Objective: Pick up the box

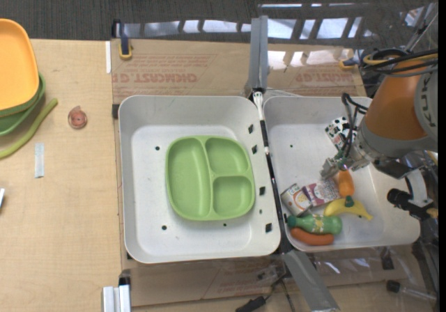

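The box [306, 197] is a small white and pink carton lying flat in the right bin [300, 129], near its front left. My gripper [333, 166] reaches down from the orange-banded arm [397, 105] on the right. It hovers just up and to the right of the box, close to its far end and beside an orange carrot toy [345, 182]. Nothing is visibly held between the fingers.
A yellow banana [350, 209], a green toy [315, 223] and a red-orange toy [312, 237] crowd the right bin's front, touching the box's area. The left bin [139, 185] holds a green divided plate [211, 177]. Orange and green plates [15, 81] sit far left.
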{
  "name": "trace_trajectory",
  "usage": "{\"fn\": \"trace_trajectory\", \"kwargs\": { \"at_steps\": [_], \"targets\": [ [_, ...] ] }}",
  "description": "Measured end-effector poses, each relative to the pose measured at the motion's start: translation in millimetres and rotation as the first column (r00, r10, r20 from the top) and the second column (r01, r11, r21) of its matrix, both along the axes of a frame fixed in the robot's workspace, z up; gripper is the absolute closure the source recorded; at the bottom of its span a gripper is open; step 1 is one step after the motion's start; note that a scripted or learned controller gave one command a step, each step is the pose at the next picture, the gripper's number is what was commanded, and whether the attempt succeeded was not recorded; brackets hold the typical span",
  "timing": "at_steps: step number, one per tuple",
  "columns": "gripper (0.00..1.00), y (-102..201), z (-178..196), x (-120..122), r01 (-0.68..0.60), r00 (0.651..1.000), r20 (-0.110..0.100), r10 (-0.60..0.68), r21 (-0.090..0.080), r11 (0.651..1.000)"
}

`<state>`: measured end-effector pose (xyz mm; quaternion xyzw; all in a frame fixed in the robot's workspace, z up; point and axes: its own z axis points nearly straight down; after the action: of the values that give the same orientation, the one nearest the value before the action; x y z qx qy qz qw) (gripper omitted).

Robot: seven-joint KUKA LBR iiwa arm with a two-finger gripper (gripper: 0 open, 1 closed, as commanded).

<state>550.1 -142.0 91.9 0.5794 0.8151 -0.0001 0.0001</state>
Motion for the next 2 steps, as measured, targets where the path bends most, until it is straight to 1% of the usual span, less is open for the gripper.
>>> {"fn": "trace_trajectory", "kwargs": {
  "at_steps": [1,2],
  "targets": [
    [0.0,0,0,0,0.0,1.0,0.0,0.0,0.0,1.0],
    [0.0,32,0,-25,0.056,0.998,0.002,-0.056,-0.003,0.998]
  ]
}}
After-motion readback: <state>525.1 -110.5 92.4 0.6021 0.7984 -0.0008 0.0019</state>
